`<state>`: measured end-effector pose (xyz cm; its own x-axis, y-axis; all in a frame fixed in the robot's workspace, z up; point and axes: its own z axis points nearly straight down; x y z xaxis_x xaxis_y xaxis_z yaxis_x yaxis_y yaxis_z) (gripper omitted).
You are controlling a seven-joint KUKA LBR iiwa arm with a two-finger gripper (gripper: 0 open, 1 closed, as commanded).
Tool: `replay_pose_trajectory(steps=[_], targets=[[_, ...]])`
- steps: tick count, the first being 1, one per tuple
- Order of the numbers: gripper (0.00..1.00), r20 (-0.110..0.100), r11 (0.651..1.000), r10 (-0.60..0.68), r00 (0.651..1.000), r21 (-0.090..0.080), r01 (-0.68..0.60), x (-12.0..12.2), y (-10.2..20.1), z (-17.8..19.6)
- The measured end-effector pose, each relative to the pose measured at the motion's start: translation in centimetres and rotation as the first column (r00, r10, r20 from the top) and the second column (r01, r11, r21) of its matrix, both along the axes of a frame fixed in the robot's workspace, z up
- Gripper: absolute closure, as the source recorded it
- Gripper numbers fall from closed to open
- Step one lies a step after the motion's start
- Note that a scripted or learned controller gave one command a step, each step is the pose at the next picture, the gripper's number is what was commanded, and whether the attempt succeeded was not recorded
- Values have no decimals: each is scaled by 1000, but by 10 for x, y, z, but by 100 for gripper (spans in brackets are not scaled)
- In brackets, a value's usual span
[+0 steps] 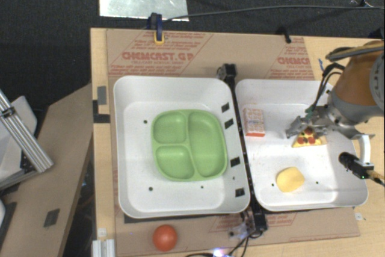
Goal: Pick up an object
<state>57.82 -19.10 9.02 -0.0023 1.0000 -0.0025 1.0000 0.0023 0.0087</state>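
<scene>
The hand [308,128] sits low in the right bin [264,189], right over a small flat yellow-and-red object [310,140], and whether it is released or clenched cannot be told, since the grey wrist and cables crowd that spot. That flat piece looks like the nearest target, lying near the middle of the right bin; a yellow rounded object [290,179] rests below it toward the bin's front, and a small red-and-white packet [254,121] lies near the bin's left wall. The main risk, as I judge it, is that the flat object hugs the bin floor, so the hand could close above it and come away with nothing, or scrape it sideways. A second risk is the packet or the rounded object being nudged if the arm sweeps across the bin. The left bin [129,189] holds a green divided plate [189,144], well apart from the hand and unlikely to be disturbed. An orange ball [165,237] rests on the counter [198,48] in front of the left bin. Readable print: the brown board under the bins carries "CHEMCAST GP" in red, seen upside down at two places along its far edge. The packet's printing is too small to read.
</scene>
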Motion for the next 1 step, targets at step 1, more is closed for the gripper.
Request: replay_pose_trajectory(steps=[1], targets=[[100,13,1000,-1,1000,-8,1,3,-2,13]])
